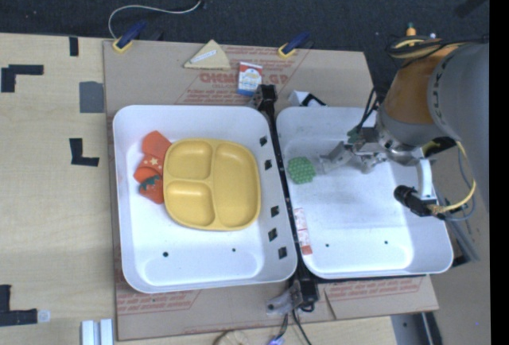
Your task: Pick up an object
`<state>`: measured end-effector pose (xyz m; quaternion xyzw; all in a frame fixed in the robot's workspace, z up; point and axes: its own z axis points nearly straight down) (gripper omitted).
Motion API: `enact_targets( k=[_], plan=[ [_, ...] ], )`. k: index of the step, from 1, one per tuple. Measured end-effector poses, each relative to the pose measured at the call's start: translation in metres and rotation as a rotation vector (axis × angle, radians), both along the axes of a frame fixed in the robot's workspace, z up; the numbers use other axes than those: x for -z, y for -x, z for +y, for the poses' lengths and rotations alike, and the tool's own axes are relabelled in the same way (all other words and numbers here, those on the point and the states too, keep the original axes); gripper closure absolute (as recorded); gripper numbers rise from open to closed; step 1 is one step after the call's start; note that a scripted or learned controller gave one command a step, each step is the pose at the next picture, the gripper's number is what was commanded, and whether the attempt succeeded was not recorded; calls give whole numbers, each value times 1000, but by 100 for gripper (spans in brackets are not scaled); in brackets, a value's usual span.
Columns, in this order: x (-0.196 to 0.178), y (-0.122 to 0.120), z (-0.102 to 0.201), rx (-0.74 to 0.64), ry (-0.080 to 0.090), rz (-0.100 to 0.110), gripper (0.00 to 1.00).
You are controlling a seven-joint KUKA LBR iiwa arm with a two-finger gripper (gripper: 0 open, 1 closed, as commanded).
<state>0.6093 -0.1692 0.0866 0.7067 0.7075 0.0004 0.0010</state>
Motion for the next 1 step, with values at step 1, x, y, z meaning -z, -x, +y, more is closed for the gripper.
enact_targets(
  k=[1],
  plan=[
    [0, 57, 74, 0, -1, 0, 0]
  ],
)
